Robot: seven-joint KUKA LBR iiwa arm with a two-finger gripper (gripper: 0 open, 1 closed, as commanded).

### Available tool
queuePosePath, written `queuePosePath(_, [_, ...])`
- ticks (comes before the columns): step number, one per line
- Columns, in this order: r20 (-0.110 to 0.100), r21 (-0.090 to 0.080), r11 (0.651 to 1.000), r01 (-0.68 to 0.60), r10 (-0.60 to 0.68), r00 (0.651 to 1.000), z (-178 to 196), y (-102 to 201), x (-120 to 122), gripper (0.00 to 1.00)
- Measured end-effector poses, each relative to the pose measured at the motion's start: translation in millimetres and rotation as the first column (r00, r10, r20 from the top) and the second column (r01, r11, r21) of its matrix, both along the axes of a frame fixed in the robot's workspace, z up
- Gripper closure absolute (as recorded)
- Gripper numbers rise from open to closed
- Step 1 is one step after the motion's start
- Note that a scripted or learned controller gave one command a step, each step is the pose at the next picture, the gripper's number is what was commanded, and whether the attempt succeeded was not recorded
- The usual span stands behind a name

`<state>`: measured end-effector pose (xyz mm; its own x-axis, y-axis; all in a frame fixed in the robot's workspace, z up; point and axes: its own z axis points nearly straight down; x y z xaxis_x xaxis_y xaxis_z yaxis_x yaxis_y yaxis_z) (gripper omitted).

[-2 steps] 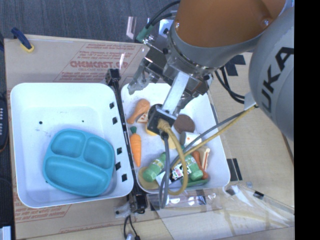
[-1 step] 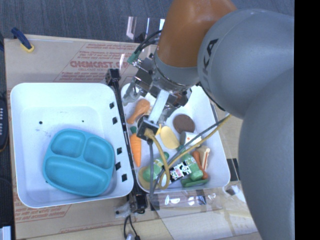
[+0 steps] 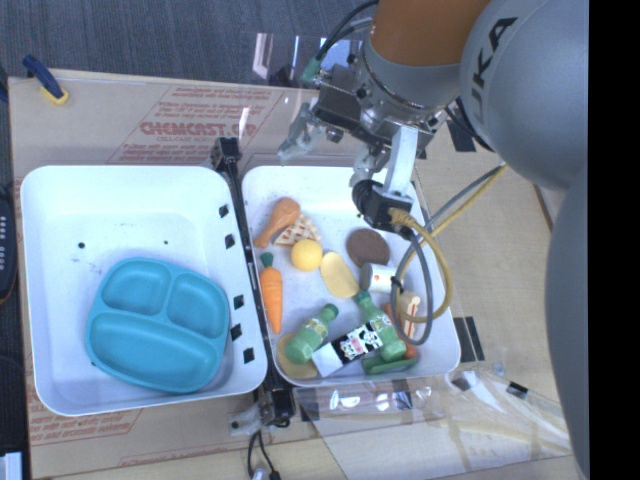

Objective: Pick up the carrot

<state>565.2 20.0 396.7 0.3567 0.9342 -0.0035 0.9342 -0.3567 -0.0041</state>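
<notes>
Arm [image 3: 520,58] overhead; carrot [image 3: 271,293] against right bin's [image 3: 445,340] left wall.

Blue divided plate [image 3: 158,323] in left bin [image 3: 60,198], green bottles [image 3: 312,334], lemon [image 3: 307,256], drumstick [image 3: 279,218] in right bin [image 3: 440,338]

A robotics lab: a grey arm [image 3: 520,58] over two white bins [image 3: 40,268] on a cardboard-covered bench [image 3: 180,118].
</notes>
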Motion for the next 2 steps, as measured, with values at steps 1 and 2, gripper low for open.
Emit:
queuePosePath(1, [-0.009, 0.003, 0.955, -0.297, 0.297, 0.955, -136, -55, -50, 0.00])
queuePosePath(2, [-0.005, 0.008, 0.812, -0.583, 0.583, 0.812, -234, -116, -1, 0.00])
